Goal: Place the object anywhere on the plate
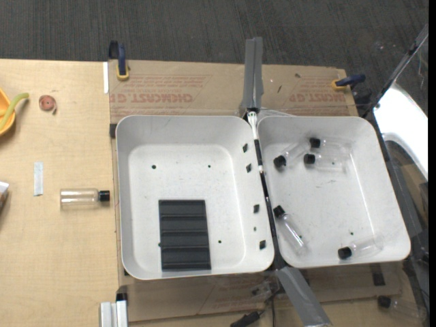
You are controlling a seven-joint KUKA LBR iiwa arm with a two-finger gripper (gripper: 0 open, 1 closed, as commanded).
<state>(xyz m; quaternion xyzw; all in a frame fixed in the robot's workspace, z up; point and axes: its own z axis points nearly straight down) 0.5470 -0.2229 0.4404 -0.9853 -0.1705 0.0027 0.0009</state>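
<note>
The one camera is fixed high above the desk (54,251) and looks down at a slant toward 12 o'clock, far enough to take in both white bins (194,131) side by side.

The floor (204,12) beyond the far edge is dark grey with a fine ribbed texture. The desk (54,251) has a pale wood-grain surface and runs off the left edge of the view. A brown cardboard sheet (204,90) printed with red lettering lies over its right portion, held at the far edge by a blue clamp (117,58) on the left and a second clamp (347,82) on the right. Lighting is even and diffuse, with soft shadows only.
</note>
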